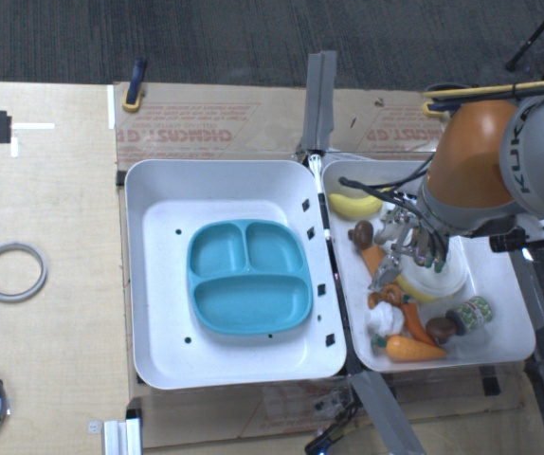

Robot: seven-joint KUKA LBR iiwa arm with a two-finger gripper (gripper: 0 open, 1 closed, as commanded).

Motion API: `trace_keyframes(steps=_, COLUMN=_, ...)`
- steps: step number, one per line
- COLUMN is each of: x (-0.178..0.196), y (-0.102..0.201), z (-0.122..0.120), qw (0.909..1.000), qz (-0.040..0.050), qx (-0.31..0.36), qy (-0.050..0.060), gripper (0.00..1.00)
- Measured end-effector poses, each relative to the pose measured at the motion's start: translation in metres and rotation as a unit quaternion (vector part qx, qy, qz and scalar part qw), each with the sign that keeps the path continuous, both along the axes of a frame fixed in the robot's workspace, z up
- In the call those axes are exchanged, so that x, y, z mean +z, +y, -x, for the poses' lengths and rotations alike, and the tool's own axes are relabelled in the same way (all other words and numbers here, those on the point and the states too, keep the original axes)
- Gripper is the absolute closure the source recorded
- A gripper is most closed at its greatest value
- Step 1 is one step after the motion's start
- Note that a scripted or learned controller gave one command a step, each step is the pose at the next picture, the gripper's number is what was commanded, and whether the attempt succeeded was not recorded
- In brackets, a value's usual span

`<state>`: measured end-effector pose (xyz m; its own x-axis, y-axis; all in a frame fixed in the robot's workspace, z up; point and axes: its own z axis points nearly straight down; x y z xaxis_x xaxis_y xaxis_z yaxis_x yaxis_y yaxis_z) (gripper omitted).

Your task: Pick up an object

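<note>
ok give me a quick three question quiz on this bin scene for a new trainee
1. True or false: the blue divided plate lies in the left bin.
2. Multiple choice: the gripper hangs over which place? A) the left bin B) the right bin C) the bare bench by the roll of tape
3. Fill the gap: the yellow banana lies near the right bin's ____ edge in the picture.

Key: 1 true. 2 B, above the pile of toy food. 3 top, just left of the arm.
</note>
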<state>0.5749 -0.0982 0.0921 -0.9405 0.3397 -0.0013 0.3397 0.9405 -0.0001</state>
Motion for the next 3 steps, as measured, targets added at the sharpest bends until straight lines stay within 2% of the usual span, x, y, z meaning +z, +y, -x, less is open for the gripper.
trace_keyframes(steps=1, x=0.0, y=0.0, z=0.062, qw=0.9998, qz=0.0002, qx=-0.021, qy=0.0, gripper=0.0)
trace_keyframes(steps=2, x=0.0, y=-0.066, z=-0.007, qw=1.0, qz=-0.0002, qx=0.009, qy=0.0, gripper=0.0)
trace_keyframes(steps=3, x=0.0, y=-0.004, z=0.022, qw=0.9965, qz=-0.0004, qx=-0.084, qy=0.0, gripper=0.0)
